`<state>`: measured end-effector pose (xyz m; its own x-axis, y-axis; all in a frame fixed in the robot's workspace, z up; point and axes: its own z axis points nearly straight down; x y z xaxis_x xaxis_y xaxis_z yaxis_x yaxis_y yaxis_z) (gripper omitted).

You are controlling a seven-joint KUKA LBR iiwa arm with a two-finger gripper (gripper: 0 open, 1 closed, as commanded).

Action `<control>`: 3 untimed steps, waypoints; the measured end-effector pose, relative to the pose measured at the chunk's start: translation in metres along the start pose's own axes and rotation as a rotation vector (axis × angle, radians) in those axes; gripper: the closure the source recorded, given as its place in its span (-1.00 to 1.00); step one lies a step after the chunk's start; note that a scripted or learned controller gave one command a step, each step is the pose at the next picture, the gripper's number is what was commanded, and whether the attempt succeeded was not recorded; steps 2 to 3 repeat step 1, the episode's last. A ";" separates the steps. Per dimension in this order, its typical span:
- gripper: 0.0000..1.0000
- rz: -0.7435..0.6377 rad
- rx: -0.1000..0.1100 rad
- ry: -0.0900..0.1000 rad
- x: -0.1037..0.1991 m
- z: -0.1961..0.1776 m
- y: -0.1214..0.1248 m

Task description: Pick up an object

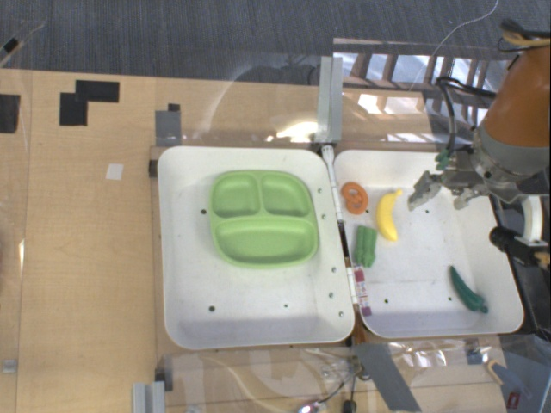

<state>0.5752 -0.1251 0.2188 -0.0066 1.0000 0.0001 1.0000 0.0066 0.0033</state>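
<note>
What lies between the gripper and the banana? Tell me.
Bare white bin floor; in the camera view nothing sits between the gripper and the banana.

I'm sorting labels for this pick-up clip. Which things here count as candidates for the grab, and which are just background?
Candidates, in the right bin:
yellow banana
orange round piece
light green piece
dark green piece
gripper, above this bin, holding nothing

Background:
green divided plate in the left bin
black marks on the bench

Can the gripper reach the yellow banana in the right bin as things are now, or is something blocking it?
Probably yes. The gripper hangs over the right bin, just to the right of the banana. The white floor between them is bare. The orange piece and the green piece lie on the banana's far side, close by.
</note>
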 end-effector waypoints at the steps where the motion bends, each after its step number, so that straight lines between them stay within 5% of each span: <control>1: -1.00 0.099 0.000 0.000 -0.018 -0.014 -0.049; 3: -1.00 0.099 0.000 0.000 -0.018 -0.014 -0.049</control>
